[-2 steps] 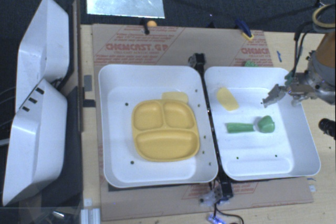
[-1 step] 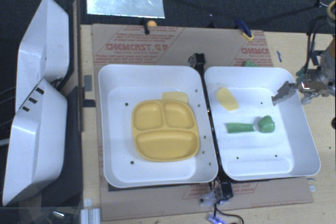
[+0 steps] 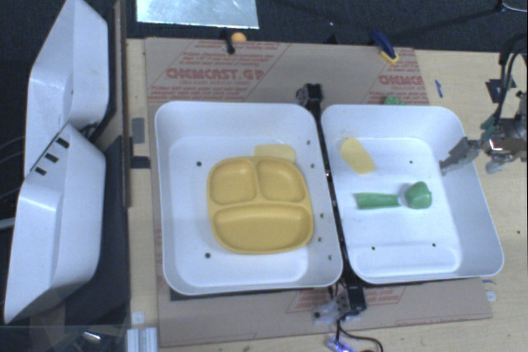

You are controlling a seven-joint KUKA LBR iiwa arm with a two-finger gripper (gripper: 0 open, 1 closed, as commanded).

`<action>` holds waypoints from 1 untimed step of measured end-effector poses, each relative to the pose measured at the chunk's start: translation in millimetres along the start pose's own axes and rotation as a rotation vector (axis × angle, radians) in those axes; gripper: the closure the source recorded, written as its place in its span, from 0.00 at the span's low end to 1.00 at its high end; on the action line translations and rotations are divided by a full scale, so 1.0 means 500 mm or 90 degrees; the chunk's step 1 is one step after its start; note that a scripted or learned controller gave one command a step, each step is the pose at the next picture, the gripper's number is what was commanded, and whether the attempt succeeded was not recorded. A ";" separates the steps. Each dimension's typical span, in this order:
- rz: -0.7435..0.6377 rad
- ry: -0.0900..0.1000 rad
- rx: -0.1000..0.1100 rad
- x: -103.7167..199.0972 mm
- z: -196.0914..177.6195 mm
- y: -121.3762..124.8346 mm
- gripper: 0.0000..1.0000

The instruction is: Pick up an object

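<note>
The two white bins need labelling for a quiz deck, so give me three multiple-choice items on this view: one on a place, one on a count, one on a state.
1. Where does the yellow divided tray lie?
A. left bin
B. right bin
C. on the bench

2. How many compartments does the tray have?
A. two
B. three
C. five

3. How does the gripper stand to the green object?
A. clamped on it
B. apart, at the right bin's rim
C. pressing it flat

Answers:
1 A: it rests on the left bin floor.
2 B: two small above one long.
3 B: the gripper is over the right bin rim, off the object.
</note>
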State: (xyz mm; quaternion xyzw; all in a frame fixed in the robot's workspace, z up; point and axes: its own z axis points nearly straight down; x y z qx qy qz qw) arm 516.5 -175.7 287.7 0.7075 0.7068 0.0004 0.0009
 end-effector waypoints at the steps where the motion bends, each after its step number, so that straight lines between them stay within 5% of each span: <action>1: -0.003 0.000 0.000 0.032 -0.032 0.154 0.00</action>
